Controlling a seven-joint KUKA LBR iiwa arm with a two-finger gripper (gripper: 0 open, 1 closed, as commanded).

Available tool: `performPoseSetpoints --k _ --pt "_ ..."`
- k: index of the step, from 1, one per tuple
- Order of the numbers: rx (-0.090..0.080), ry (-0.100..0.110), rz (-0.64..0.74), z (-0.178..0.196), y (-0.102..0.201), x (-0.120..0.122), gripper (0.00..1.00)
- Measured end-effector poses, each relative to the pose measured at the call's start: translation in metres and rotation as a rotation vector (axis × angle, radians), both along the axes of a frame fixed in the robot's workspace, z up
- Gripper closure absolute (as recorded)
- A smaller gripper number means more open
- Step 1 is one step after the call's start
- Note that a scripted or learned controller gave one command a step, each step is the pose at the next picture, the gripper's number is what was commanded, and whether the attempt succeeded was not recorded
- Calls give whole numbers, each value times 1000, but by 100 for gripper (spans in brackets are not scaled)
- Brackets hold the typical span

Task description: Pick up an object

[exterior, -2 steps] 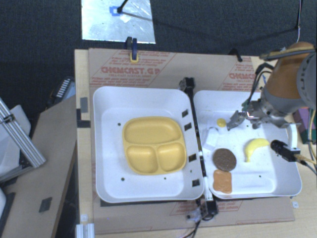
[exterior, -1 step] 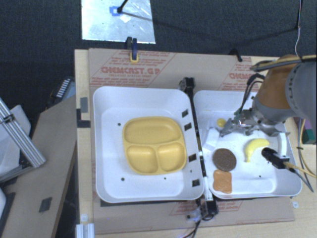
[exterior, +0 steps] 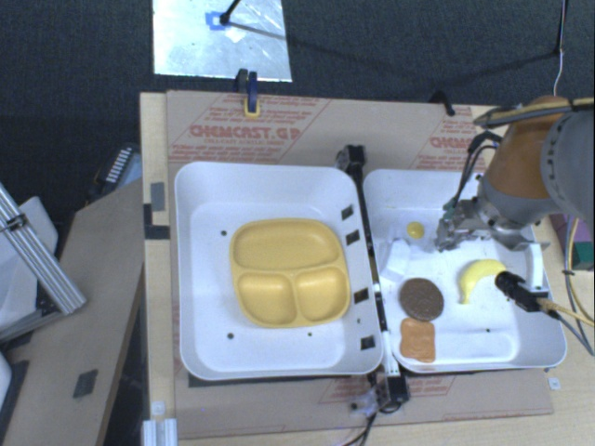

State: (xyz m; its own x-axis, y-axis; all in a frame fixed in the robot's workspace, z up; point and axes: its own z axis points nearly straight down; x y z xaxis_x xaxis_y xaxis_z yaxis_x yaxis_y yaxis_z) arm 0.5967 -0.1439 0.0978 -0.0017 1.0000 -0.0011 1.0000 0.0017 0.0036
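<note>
Task looked barely begun: nothing lifted yet. The two-finger metal gripper (exterior: 450,229) hung low over the right shallow white plastic bin (exterior: 535,347), btwn a small round yellow piece (exterior: 415,231) & a curved yellow toy banana (exterior: 480,276). Grip state: can't tell. A brown round disc (exterior: 421,298), an orange-brown rectangular wafer (exterior: 418,339) lay nearby; a yellow 3-compartment plastic tray (exterior: 284,271) sat in the left bin. Approach, grasp, lift all remained.

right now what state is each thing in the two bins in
yellow tray: flat in left bin, compartments bare
banana: lying loose in right bin
brown disc: flat in right bin
orange biscuit: flat, just below the disc
small yellow piece: loose beside the hand
</note>
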Motion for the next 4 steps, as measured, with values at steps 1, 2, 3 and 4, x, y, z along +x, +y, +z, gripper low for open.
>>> performPoseSetpoints --k 1,2,3,4 --pt "-1 -4 2 64 2 6 100" --pt "-1 -4 3 128 4 13 100" --pt "0 1 3 127 4 14 100" --pt "2 2 7 137 57 -7 100"
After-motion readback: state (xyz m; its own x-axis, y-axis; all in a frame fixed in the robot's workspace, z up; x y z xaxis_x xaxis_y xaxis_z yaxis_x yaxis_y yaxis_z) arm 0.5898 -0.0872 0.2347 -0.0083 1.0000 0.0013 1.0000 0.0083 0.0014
